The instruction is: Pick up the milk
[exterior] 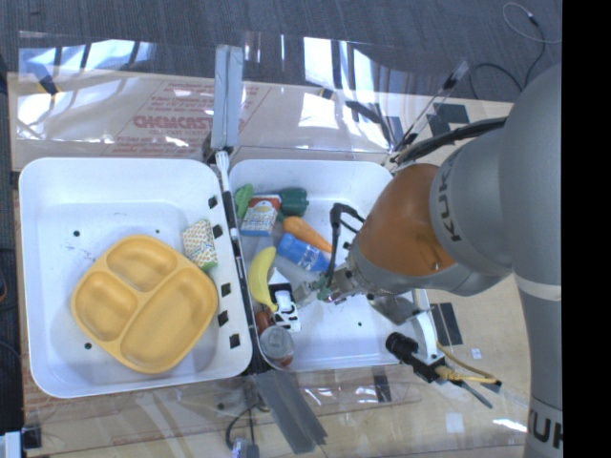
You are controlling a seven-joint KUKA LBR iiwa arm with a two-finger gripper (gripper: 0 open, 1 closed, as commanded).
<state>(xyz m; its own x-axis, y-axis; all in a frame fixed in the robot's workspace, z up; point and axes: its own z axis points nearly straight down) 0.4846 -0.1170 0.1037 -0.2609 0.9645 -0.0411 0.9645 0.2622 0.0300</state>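
While the gripper (pixel 327 292) grip is unclear, the small white-and-blue milk carton (pixel 260 215) lies untouched

Two white bins (pixel 38 284) sit side by side. The left one holds one yellow divided plate (pixel 143 301) and one small patterned packet (pixel 200 243). The right one holds one milk carton (pixel 260 215), one banana (pixel 262 277), one carrot (pixel 306 234), one blue bottle (pixel 302 254), one can (pixel 277 345).
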